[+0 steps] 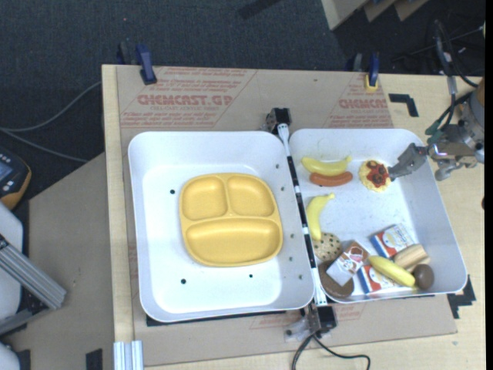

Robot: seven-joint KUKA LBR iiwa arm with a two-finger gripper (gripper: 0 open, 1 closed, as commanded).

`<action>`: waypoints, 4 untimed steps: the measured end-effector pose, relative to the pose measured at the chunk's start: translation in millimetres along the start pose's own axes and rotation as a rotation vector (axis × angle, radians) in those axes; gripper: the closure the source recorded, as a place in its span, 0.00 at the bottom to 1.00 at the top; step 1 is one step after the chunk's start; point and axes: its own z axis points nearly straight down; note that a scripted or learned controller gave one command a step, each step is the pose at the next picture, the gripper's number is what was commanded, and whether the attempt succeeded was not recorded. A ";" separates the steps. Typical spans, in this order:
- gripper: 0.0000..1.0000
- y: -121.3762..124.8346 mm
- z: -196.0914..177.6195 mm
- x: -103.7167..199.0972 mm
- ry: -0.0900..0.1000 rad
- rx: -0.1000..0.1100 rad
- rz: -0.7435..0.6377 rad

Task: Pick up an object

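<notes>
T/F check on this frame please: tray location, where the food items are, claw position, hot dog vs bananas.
1. The yellow tray sits in the left bin. True.
2. The toy food lies in the left bin. False: it is all in the right bin.
3. The claw is over the right bin, beside the small pizza. True.
4. The hot dog lies on the tray. False: it lies just below a banana in the right bin.
5. The tray has three compartments. True.
</notes>
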 end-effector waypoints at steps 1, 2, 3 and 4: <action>0.00 67.8 141.7 39.3 0.005 0.013 -0.005; 0.00 124.7 125.2 -64.9 -0.007 -0.006 0.005; 0.00 119.3 123.7 27.5 0.005 0.001 -0.008; 0.00 106.1 165.8 61.0 0.004 0.007 -0.003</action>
